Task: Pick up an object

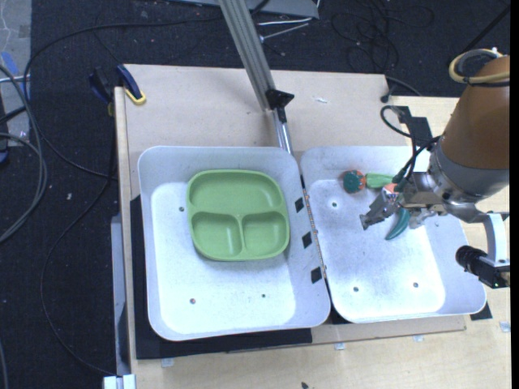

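Wooden bench [211, 108] carries two white bins: left bin [162, 298] contains a green divided plate [239, 215]. Gripper [388, 220] sits over right bin [422, 294], fingers spread, nothing visibly between them; a teal curved object [400, 227] lies just beside. Small toy carrot [363, 181] rests near the bin's far wall.

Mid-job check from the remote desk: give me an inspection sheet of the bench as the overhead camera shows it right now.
Surface: wooden bench bearing two shallow white bins, left bin and right bin, side by side.
Job's things: small toy, teal and orange with a green part, near the right bin's far edge; a teal piece sits just under the gripper.
Clutter: green divided plate in the left bin; blue and yellow clamp at the bench's far left corner.
Gripper: gripper low over the right bin; grasp cannot be confirmed.
Cables: black cables on the dark floor; more along the arm.
Surroundings: slanted metal pole behind the bins.
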